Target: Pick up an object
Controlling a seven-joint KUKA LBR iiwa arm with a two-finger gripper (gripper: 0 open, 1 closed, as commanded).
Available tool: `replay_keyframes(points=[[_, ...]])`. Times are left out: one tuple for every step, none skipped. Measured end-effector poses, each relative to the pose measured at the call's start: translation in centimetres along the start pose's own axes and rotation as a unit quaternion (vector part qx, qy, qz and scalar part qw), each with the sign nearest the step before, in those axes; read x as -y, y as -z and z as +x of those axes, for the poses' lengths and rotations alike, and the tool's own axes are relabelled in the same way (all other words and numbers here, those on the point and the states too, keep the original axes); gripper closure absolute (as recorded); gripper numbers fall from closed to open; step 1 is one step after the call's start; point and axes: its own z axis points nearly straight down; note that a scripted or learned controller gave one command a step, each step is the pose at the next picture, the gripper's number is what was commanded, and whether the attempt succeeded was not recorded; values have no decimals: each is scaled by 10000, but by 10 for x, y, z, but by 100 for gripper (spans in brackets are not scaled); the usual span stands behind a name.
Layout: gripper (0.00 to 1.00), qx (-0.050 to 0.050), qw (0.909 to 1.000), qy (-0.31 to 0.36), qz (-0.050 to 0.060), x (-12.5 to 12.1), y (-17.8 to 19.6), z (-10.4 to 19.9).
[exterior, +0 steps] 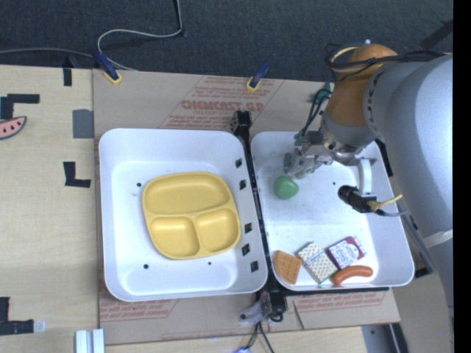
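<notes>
A small green ball-like object (286, 187) lies in the upper left of the right bin (331, 230). My gripper (300, 165) hangs just above and to the right of it, close to the bin's floor. Along the right bin's front edge lie a waffle-like orange piece (287, 266), a checkered packet (316, 261), a dark red packet (344, 252) and a toy sausage (352, 274). Nothing shows between the gripper and the green object that tells of a grasp.
The left bin (118, 197) holds a yellow divided plate (191, 214). A black divider with clips (246, 190) runs between the bins. The arm's grey body (412, 123) covers the right bin's far right side.
</notes>
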Motion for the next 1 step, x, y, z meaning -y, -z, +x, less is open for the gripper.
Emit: replay_keyframes(points=[[0,3,10000,0,2,0,0,0]])
